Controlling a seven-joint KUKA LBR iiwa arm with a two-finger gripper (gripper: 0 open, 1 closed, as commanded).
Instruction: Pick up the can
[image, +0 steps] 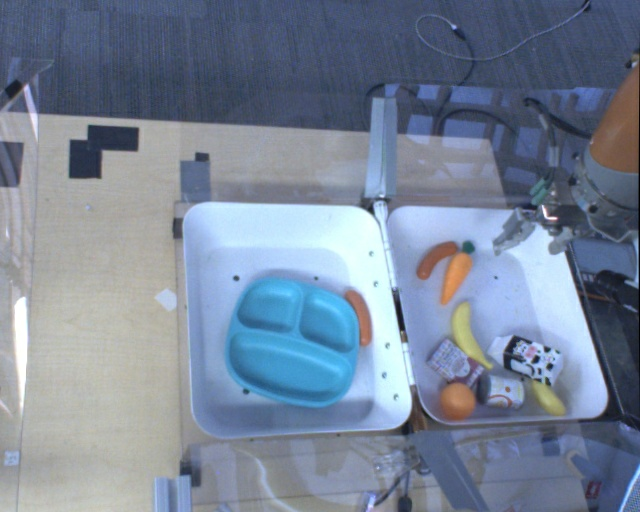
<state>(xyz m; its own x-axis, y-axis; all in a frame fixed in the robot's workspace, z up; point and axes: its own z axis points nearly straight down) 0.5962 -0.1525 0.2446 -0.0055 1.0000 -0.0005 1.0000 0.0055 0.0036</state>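
Two white bins are sitting side by side on the pale wood surface (100, 320). Left bin (210, 400): holding a blue divided tray (293, 343), with a small orange sausage-like piece (360, 316) lying against the tray's right edge. Right bin (590, 380): holding the clutter. Near its far wall a carrot (455, 274) and a second orange sausage piece (436, 259) are lying touching. Toward the near wall, a banana (466, 336), a small printed packet (448, 357), an orange (457, 401), a black-and-white cow-patterned carton (532, 359) and another yellow piece (546, 397) are bunching together.

Can (500, 391): lying on its side in that near cluster, between the orange and the yellow piece, just below the carton. Crowding is leaving little free room on either side of it.

Claw (532, 228): hovering over the right bin's far right corner, well apart from the can, nothing between its fingers; whether they are spread or closed I cannot tell from this slant. Judging by position, the arm is waiting at the bin's edge and the approach is not yet begun. A grasp will likely need to come down across the can's short width to avoid the neighbours.
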